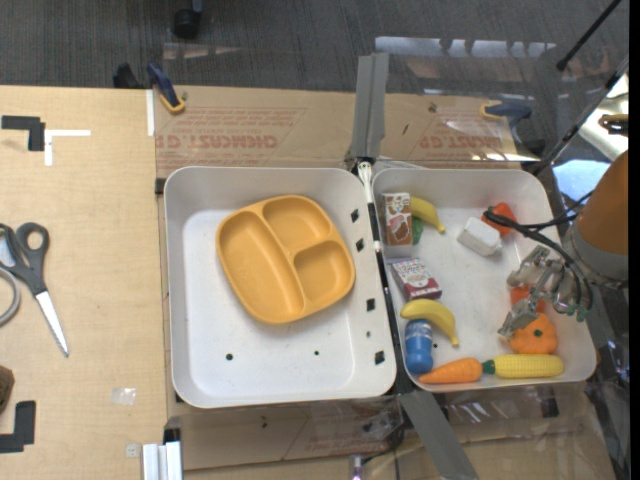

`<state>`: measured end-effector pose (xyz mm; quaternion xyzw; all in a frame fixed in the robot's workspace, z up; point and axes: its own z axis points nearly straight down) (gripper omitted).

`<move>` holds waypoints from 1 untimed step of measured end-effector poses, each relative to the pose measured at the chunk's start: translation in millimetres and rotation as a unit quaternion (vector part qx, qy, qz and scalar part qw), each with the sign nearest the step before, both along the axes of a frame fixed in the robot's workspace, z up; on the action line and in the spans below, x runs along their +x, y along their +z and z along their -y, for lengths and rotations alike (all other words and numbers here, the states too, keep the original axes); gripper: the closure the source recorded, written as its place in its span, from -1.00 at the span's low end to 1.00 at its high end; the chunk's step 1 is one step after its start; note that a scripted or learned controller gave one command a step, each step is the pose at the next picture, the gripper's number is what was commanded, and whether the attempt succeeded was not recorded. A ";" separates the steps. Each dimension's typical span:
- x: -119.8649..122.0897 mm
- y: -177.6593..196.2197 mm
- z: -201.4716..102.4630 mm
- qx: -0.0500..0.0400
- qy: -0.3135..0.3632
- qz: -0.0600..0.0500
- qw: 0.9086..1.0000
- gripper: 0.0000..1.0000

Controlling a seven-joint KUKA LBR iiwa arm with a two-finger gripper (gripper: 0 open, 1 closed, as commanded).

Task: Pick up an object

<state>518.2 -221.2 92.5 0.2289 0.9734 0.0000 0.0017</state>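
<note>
An orange toy fruit (535, 337) lying just above the corn cob (528, 366) is being approached by the pincer (528, 303), whose state cannot be told, so a short descent and firm closing are likely needed next.

Glossy white plastic bins (190, 298), matt yellow plastic plate (286, 258)

My bench (80, 268) is light wood. Two white bins sit on it side by side: the left bin (190, 368) and the right bin (470, 180). Scissors (38, 278) lie at the left edge.
</note>
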 end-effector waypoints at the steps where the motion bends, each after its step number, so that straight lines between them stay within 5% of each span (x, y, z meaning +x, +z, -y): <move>1: 1.7 9.8 -1.0 0.000 0.002 0.002 1.000 1.00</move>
